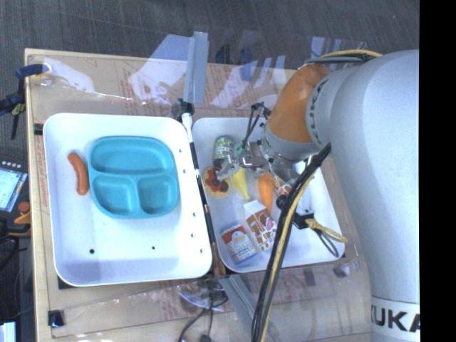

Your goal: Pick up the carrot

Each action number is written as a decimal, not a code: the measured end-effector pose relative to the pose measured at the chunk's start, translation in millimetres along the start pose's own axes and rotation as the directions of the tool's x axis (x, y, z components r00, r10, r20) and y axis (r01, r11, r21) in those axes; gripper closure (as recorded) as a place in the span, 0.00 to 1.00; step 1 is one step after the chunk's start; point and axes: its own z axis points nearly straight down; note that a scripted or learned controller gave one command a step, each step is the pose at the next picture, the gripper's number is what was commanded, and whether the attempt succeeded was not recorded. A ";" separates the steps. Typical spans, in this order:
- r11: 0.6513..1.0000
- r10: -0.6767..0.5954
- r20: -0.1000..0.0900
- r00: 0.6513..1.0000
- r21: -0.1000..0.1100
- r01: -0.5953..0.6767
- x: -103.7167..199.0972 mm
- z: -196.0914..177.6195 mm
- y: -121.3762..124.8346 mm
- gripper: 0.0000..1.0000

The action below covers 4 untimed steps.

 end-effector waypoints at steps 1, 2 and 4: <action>1.000 -0.006 -0.006 1.000 -0.001 0.006 3.6 -11.8 2.1 1.00; 1.000 -0.006 -0.006 1.000 -0.001 0.006 3.7 -11.6 2.0 0.00; 0.997 -0.076 -0.015 0.997 0.017 0.076 -47.0 10.6 58.3 0.00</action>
